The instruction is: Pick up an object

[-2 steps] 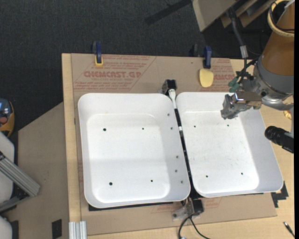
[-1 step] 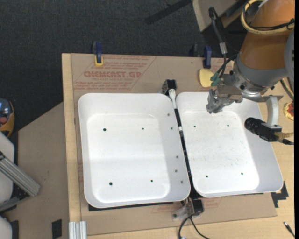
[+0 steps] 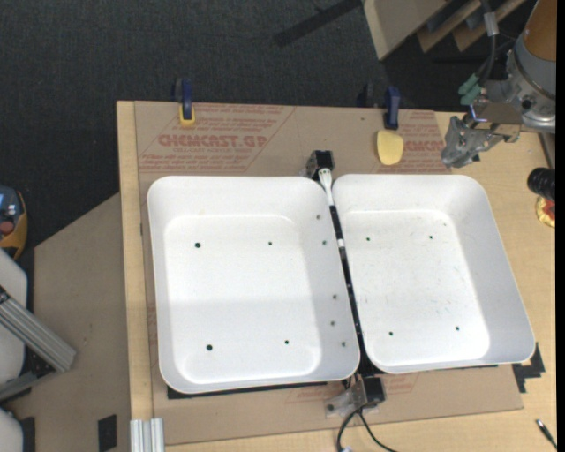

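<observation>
Dark carpet fills the upper left of the frame. A brown board covers the bench. Wooden furniture sits upper right.

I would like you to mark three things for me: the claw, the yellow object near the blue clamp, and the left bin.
claw (image 3: 461, 152), camera view, between its fingertips.
yellow object (image 3: 389, 146), camera view, its middle.
left bin (image 3: 157, 265), camera view, its left rim.

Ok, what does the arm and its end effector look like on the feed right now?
The end effector is a small grey metal assembly with a teal-green fitting beside it. Above it the wrist is a light grey rounded housing, with an orange band at the frame's top corner. A thin cable runs up from the assembly toward the top edge.
</observation>
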Motion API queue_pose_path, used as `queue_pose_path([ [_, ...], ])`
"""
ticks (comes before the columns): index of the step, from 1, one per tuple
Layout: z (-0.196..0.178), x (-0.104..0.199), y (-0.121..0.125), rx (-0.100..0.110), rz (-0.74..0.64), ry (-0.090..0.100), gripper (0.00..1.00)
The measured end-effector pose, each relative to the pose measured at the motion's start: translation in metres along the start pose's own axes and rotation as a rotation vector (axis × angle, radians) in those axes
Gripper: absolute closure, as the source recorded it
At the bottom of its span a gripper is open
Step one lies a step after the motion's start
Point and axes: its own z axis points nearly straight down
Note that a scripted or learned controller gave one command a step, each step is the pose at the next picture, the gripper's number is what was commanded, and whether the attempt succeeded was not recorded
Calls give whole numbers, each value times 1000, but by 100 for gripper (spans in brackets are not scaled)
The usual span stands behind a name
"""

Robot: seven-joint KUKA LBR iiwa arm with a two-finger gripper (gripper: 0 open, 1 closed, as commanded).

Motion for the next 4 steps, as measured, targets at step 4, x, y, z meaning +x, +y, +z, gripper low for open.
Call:
queue_pose_path([
  [4, 41, 119, 19, 5, -3, 3, 100],
])
